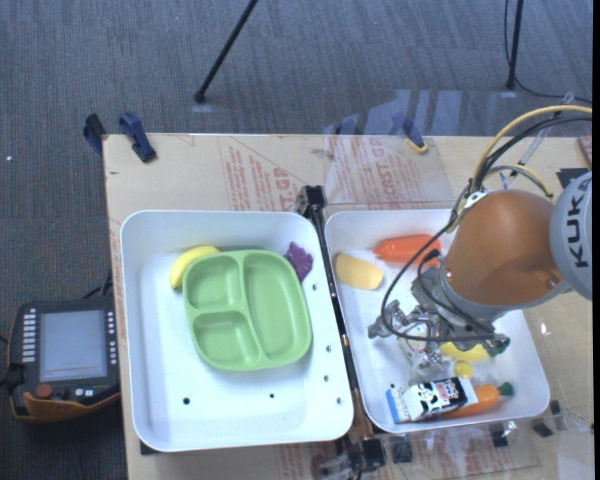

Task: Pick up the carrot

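Carrot (408, 247): one, right bin (365, 368); gripper (425, 333) nearby, state unclear.

Cardboard-topped bench (230, 173), two white bins (side by side) (150, 368) (365, 388), blue clamp (137, 136) at the edge

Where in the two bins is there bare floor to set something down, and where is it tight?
Free: the left bin floor in front of the green tray, and a strip along its left wall. The right bin has a patch between the yellow piece and the milk carton. Crowded: around the gripper, and by the carrot.
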You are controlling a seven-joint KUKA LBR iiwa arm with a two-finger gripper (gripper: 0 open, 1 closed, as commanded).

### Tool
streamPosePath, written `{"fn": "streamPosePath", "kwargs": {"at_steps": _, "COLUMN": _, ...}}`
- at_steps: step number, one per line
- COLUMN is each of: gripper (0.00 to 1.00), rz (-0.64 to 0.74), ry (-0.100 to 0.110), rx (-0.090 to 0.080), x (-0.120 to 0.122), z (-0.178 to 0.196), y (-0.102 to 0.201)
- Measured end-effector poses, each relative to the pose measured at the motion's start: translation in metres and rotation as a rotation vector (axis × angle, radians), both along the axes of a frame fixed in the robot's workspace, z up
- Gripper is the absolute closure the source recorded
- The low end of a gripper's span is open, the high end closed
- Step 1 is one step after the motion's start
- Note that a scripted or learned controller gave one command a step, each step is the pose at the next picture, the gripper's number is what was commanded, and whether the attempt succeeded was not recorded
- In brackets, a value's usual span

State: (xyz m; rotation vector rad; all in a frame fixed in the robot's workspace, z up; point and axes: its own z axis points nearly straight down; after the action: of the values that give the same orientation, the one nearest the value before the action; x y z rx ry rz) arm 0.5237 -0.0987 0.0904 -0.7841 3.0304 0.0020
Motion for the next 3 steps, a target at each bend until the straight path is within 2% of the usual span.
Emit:
{"fn": "streamPosePath", "kwargs": {"at_steps": 1, "gripper": 0.00, "rz": -0.064, "ry": 0.004, "rx": 0.000, "x": 0.105, "z": -0.001, "y": 0.014}}
{"fn": "streamPosePath", "kwargs": {"at_steps": 2, "gripper": 0.00, "rz": 0.020, "ry": 0.012, "rx": -0.001, "x": 0.039, "z": -0.003, "y": -0.009}}
{"fn": "streamPosePath", "kwargs": {"at_steps": 3, "gripper": 1.00, "rz": 0.016, "ry": 0.009, "rx": 0.004, "x": 0.041, "z": 0.007, "y": -0.006}}
